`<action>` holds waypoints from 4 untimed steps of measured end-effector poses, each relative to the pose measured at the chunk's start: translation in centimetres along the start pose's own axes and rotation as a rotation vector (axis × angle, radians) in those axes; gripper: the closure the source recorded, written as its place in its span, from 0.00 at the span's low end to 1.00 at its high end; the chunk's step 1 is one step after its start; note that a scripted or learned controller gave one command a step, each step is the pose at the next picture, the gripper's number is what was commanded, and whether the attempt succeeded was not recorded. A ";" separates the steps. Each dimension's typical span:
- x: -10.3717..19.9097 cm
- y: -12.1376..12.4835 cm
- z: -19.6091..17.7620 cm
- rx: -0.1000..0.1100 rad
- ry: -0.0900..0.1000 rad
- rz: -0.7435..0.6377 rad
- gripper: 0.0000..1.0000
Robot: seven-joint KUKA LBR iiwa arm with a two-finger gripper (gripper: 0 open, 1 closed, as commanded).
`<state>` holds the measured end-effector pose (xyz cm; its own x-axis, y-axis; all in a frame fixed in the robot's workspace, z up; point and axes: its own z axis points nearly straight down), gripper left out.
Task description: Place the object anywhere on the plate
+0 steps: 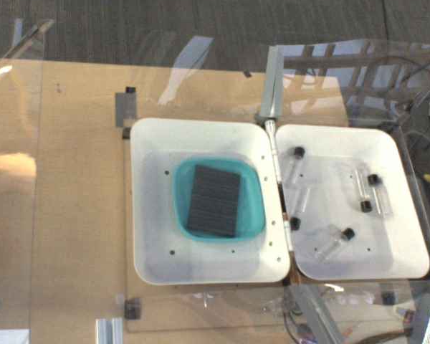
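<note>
A teal plate (252, 192) lies in the middle of the left white bin (150, 249). A dark grey ribbed rectangular block (214, 200) rests flat on the plate, slightly tilted. In the right white bin (408, 256) lie several clear tubes with black caps, one near the top left (296, 160), two at the right (370, 193) and one near the bottom (337, 240).
A metal divider bar (272, 84) runs from the back down between the two bins. A small dark bracket (125, 107) sits on the wooden bench behind the left bin. Metal framing and cables crowd the upper right corner (394, 77).
</note>
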<state>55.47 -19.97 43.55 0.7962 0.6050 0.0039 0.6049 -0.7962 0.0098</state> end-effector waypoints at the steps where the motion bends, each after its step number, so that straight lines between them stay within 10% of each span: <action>1: 0.4 0.8 0.0 0.001 0.001 0.096 0.00; 4: 3.2 3.0 0.0 0.001 0.001 0.439 0.00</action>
<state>59.91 -20.44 43.60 0.9779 0.2090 0.0084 0.2089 -0.9779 0.0060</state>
